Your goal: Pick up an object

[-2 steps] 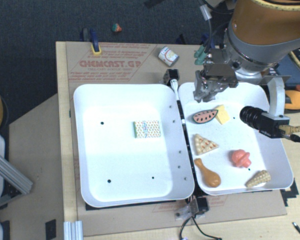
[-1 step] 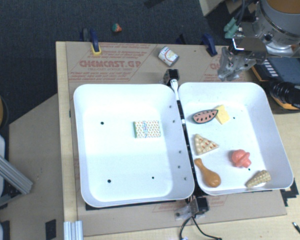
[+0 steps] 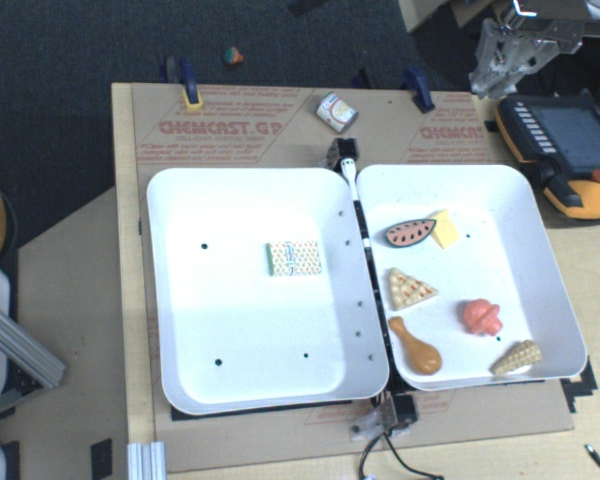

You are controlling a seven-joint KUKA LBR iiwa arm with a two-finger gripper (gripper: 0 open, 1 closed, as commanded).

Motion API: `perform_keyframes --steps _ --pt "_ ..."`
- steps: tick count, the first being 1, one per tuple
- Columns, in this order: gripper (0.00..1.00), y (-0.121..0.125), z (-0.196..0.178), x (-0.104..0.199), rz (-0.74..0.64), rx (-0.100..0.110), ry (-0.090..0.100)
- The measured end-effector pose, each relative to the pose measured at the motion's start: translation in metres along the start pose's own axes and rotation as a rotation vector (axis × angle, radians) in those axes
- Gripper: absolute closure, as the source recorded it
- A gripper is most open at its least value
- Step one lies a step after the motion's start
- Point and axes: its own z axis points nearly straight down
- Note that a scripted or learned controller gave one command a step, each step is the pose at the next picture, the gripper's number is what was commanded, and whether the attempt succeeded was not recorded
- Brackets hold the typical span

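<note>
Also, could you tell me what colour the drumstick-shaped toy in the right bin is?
The drumstick toy is orange-brown with a paler handle end, seen in the camera view.

A robotics lab: a clamped board (image 3: 280,123) covers the desk (image 3: 100,268) on dark carpet (image 3: 80,28), bearing two white bins (image 3: 170,268), with a teach pendant (image 3: 565,138) right of the board.

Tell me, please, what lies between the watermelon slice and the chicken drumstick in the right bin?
The camera view shows a triangular waffle-patterned piece between the watermelon slice and the chicken drumstick, near the right bin's left wall.
</note>
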Motion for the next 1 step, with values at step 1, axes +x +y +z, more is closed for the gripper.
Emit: perform_keyframes --steps 1 --pt "1.0 -0.0498 0.0951 0.0399 -0.006 0.024 0.001"
